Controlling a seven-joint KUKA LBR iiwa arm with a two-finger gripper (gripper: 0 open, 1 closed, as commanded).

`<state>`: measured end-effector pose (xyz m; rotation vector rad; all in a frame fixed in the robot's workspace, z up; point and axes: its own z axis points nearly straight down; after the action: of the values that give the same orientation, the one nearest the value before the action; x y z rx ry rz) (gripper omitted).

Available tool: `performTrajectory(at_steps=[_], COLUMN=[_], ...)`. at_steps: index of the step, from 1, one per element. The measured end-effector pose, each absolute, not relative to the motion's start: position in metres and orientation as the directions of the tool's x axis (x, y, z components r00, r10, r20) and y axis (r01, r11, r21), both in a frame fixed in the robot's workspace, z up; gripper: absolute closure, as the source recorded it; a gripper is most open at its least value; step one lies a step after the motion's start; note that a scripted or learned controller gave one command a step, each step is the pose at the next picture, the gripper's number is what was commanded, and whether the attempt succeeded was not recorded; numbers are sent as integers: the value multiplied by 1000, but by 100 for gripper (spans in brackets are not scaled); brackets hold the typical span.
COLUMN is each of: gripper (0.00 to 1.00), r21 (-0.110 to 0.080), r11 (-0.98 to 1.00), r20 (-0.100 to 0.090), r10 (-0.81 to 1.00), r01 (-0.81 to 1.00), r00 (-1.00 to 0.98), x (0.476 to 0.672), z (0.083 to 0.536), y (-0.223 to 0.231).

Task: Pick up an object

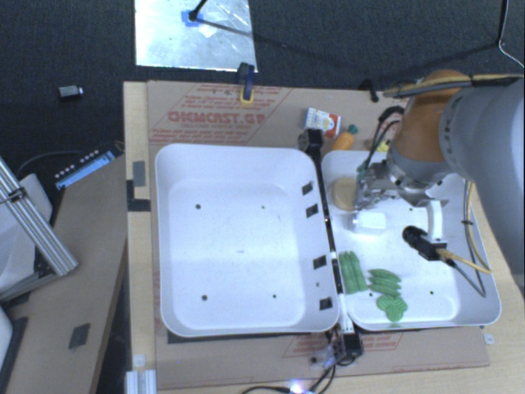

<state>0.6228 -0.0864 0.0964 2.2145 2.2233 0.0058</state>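
Your gripper (371, 189) hangs over the right white bin's (472, 302) far-left corner; its closure cannot be told. The small white rectangular block (371, 221) lies just below it, toward the near edge, long axis crosswise.

Slanted overhead view of both bins (238, 158)

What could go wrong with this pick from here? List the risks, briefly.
1. The gripper hangs between the tan round piece and the white block, which lie close together; closing may nudge one and catch neither.
2. Both lie near the right bin wall by the divider, so a finger could strike the rim.
3. The green pea pods lie flat and low, likely hard to grip if targeted next.
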Motion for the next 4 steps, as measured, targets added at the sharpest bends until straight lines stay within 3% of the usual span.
performTrajectory(at_steps=[1, 2, 4], gripper=[100, 100, 100], r21=[22, 6, 1], r11=[9, 7, 9], r20=[0, 1, 2], r10=[1000, 1000, 1000], r01=[1000, 1000, 1000], r00=[-9, -7, -9], x=[634, 670, 668], z=[334, 330, 309], y=[-36, -7, 98])
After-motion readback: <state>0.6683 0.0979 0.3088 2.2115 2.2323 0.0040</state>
